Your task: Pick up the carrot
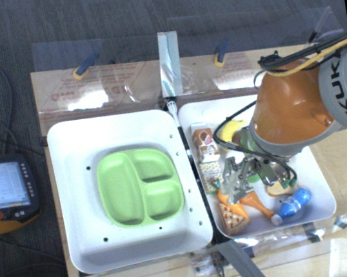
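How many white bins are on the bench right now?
2. The left white bin holds a green divided plate; the right white bin holds the toy food, under the arm.

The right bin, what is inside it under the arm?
In the right bin lie a carrot, a pizza slice, a blue bottle, a yellow piece and small boxes. The gripper hangs over the carrot; the arm covers the far part.
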`<action>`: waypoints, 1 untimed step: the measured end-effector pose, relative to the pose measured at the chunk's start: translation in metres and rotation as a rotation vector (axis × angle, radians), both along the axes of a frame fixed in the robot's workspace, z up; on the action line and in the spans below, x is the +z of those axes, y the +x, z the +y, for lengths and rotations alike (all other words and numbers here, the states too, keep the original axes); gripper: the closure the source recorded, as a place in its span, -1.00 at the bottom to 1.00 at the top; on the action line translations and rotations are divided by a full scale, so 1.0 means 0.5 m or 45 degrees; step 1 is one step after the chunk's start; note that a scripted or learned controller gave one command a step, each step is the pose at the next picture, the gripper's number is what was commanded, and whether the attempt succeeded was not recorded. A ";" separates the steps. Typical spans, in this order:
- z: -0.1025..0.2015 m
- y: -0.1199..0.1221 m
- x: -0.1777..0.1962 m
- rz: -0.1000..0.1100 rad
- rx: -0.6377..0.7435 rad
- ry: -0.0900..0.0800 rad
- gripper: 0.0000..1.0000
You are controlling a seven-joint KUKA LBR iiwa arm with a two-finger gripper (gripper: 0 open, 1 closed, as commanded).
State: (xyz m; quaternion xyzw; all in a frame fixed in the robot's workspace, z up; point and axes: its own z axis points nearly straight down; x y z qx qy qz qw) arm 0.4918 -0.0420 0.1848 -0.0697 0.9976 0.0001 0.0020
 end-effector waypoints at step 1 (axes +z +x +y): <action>0.148 0.026 0.010 0.003 0.592 0.002 1.00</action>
